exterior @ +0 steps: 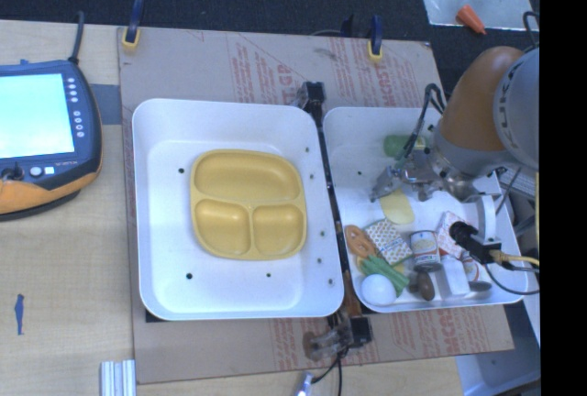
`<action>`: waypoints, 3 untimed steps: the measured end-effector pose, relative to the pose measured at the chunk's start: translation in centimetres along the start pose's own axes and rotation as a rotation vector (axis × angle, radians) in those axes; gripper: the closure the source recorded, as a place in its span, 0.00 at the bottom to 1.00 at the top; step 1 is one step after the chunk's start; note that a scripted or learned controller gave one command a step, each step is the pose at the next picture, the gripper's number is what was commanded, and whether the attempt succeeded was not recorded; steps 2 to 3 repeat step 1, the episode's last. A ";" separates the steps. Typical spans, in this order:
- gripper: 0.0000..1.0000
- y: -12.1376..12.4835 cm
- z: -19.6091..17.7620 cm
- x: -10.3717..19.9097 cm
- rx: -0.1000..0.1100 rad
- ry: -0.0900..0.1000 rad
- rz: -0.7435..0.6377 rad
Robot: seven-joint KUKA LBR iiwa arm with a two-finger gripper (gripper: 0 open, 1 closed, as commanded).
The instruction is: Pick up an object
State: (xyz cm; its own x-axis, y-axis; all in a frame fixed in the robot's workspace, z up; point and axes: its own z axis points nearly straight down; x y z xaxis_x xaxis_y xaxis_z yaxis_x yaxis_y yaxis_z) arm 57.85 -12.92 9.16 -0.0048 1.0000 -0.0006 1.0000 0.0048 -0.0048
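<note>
My gripper (404,188) hangs over the upper middle of the right bin (353,133), with the grey arm and its orange band (477,110) reaching in from the right. It stands open with nothing between its fingers. A pale yellow object (397,207) lies just below it. A green object (396,145) sits just behind it. Nearer the front lie a white ball (377,290), a green stalk-like item (387,271), an orange-brown spoon (359,243), a patterned card (393,245), a small can (423,246) and a red-and-white packet (453,232).
The left bin (156,202) holds a yellow divided tray (248,203). A handheld controller with a lit screen (41,128) rests on the bench at far left. Clamps (375,35) hold the cardboard base at the back.
</note>
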 end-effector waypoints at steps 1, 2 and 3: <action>1.00 0.0 -1.0 -0.1 0.002 0.000 -0.001; 1.00 0.0 -1.0 -0.1 0.002 0.000 -0.001; 1.00 0.0 -1.0 -0.1 0.002 0.000 -0.001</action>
